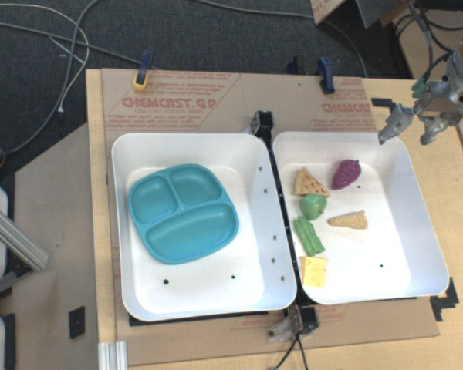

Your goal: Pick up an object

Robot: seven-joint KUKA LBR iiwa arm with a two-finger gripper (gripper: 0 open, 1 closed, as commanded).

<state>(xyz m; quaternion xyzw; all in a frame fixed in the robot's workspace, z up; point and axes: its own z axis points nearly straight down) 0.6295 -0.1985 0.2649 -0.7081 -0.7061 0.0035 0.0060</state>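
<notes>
Gripper (pixel 410 126) sits over the far right corner of the right bin (pixel 417 230), jaws spread apart, nothing between them. Right bin contents, all in its left half: purple grapes (pixel 345 173) far, pizza slice (pixel 309 183) just left of them, green round piece (pixel 312 205) below that, green long piece (pixel 309 235), yellow cheese block (pixel 314 271) nearest, tan wedge (pixel 349 220) mid-bin. Left bin (pixel 139 284) holds a teal divided plate (pixel 184 213). Both bins on the table (pixel 108 206).
</notes>
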